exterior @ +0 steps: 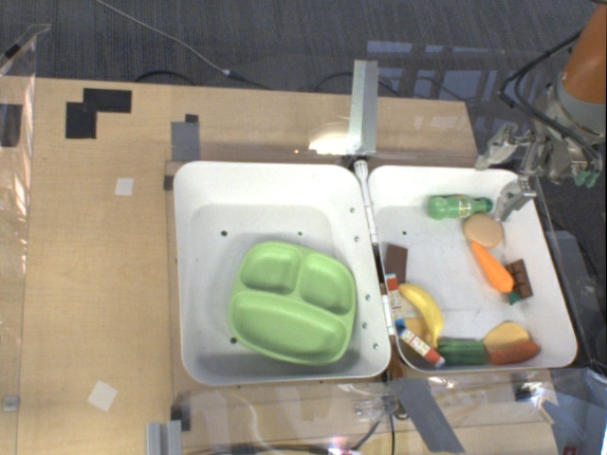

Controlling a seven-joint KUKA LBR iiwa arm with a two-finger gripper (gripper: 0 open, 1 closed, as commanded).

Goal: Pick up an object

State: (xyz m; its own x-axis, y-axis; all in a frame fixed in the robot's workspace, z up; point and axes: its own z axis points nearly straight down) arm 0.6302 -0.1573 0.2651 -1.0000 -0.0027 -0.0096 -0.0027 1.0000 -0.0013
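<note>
The bench [95, 282] is taken in first, with two white bins side by side on it. In the left bin [204, 207] a green divided plate [292, 301] is seen, lying slightly off level near the middle. The right bin [446, 273] is crowded with toy food: a banana [422, 311] near the divider, a carrot [492, 267] angled down and to the right, a green bottle [459, 206] laid on its side along the far wall, and a small tan disc [482, 230] just below the bottle's cap end. The arm [583, 74] is seen coming in at the upper right, and the gripper [517, 197] is held low over the bin's far right corner. Whether it is spread or closed cannot be told here, and nothing is seen held in it. The bottle is judged the likeliest target: it is lying just to the gripper's left, its cap end nearest, its long axis running left to right along the wall. A short shift leftward would be called for, with the closing direction set across that axis, near to far.
</note>
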